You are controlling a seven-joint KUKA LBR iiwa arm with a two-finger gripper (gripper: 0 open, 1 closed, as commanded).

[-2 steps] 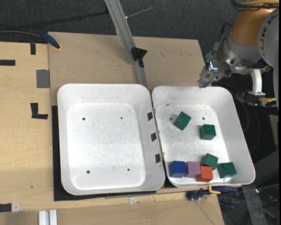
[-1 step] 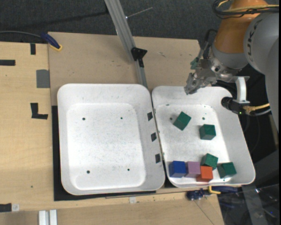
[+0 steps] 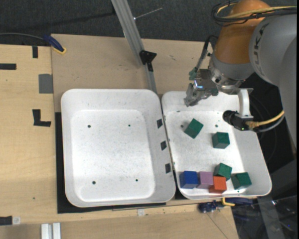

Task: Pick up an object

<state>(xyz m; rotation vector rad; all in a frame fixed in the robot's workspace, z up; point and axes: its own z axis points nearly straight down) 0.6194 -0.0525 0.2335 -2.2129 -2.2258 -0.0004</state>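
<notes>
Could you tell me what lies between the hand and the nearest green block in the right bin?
Nothing: in the camera view, bare white bin floor separates the hand from the tilted green block below it.

Tan wooden desk (image 3: 89, 68), two shallow white bins side by side on it, left bin (image 3: 70, 108), right bin (image 3: 256, 153) (on a black mat (image 3: 60, 183)), black tape marks (image 3: 39, 117) at left.

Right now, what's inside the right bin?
Right bin holds seven blocks: four green, one blue, one purple, one orange. The tool covers part of its far edge.
</notes>
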